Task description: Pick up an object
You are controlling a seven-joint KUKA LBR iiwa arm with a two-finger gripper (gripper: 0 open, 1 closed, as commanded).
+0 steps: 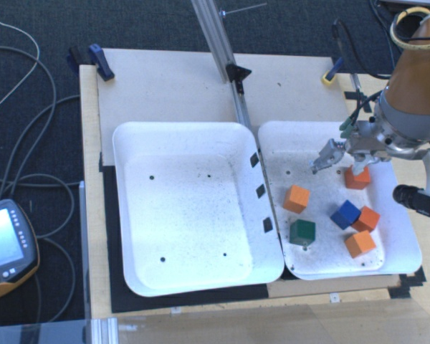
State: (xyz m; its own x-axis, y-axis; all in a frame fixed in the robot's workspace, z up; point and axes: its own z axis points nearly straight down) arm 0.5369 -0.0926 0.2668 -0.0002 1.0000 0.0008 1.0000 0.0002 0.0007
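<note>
Several small cubes lie in the right bin (290,145): an orange cube (296,198), a green cube (302,231), a blue cube (345,214), an orange-red cube (368,219) touching the blue one, and another orange cube (360,243) near the front rim. A red-orange cube (357,179) sits at the back right, partly under the wrist. My gripper (342,162) hangs over the right bin's back half, just left of and above that red-orange cube. Its fingers (324,159) are spread open with nothing between them.
The left bin (186,199) adjoins the right one, with black clips on the shared rim. A slanted metal pole (213,34) rises behind the bins. A blue clamp (100,61) and a yellow clamp (331,74) sit on the bench's back corners. A teach pendant (3,246) lies at far left.
</note>
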